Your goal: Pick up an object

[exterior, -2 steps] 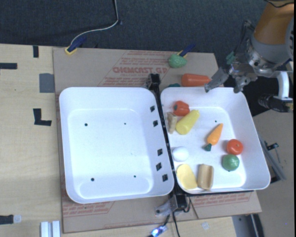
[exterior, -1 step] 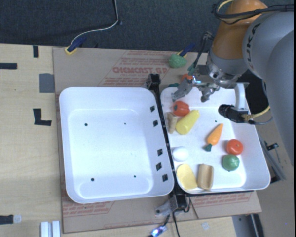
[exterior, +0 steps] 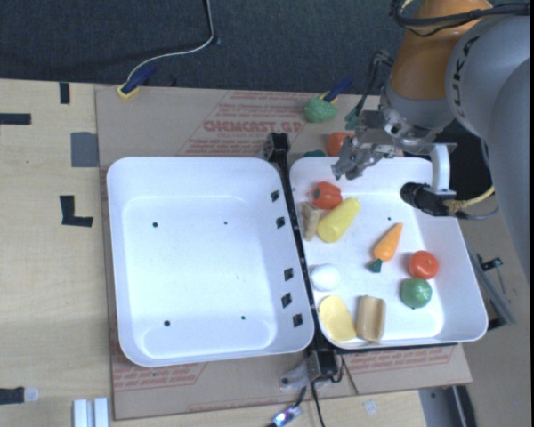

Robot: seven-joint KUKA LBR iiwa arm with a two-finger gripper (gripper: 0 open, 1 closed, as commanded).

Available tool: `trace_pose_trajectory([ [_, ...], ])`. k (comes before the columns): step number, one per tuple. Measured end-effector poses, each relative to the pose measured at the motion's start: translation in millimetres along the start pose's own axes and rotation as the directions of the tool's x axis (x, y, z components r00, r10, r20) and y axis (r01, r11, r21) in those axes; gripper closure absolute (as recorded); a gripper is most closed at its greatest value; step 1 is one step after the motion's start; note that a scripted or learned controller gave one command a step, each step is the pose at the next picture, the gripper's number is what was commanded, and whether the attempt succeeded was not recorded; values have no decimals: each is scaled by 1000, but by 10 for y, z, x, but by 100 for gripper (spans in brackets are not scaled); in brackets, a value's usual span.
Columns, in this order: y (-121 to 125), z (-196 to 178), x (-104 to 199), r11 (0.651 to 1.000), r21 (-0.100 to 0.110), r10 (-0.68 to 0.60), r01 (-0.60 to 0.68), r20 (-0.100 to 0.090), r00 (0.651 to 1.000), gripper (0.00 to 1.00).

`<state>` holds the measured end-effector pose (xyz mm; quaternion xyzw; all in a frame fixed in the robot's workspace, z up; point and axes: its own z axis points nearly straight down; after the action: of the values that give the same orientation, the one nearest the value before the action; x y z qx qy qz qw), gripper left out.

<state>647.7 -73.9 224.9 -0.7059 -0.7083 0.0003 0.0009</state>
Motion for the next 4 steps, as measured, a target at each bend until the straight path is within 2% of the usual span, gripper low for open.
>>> trace_pose_trajectory([
  [1, -421, -248, 948, 1000, -1, -7, 7, -3, 1000, 100],
  [2, -717, -714, 1433, 1000, -3, -4, 4, -2, 1000, 100],
  [3, -1016, -920, 1953, 1000, -1, -3, 3, -1, 1000, 100],
  [4, -1505, -1244, 2578, 1000, -1, -7, 7, -2, 1000, 100],
])
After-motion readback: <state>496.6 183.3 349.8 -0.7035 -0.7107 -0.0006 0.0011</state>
